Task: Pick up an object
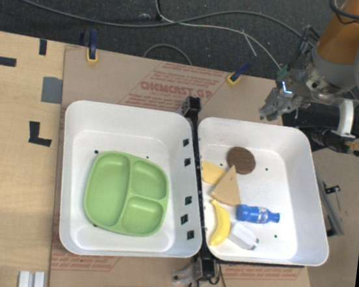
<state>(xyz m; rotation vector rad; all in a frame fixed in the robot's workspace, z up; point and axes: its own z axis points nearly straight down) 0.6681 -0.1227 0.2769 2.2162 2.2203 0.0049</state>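
1. in the upper right of the frame, the gripper [272,109] is hanging above the far rim of the right bin [298,141]; its fingers are looking a little apart with nothing between them, so it is carrying nothing.
2. the things to pick are lying in the right bin, in the lower middle of the frame: a brown disc [241,159], a tan wedge [229,187], a pale yellow piece [210,172], a banana [220,224], a blue bottle [256,215] and a small white block [243,236].
3. the brown disc is seeming the easiest choice, because it is nearest to the gripper and is having free floor on its right side.
4. for a good grasp, the arm is needing to come straight down over the chosen thing, with the fingers opening wide enough.
5. the wedge, the yellow piece and the banana are touching or nearly touching near the divider [192,174], so fingers there are risking the wall.
6. the green tray [127,194] is taking most of the left bin [72,158].
7. the right part of the right bin is giving the most open room.
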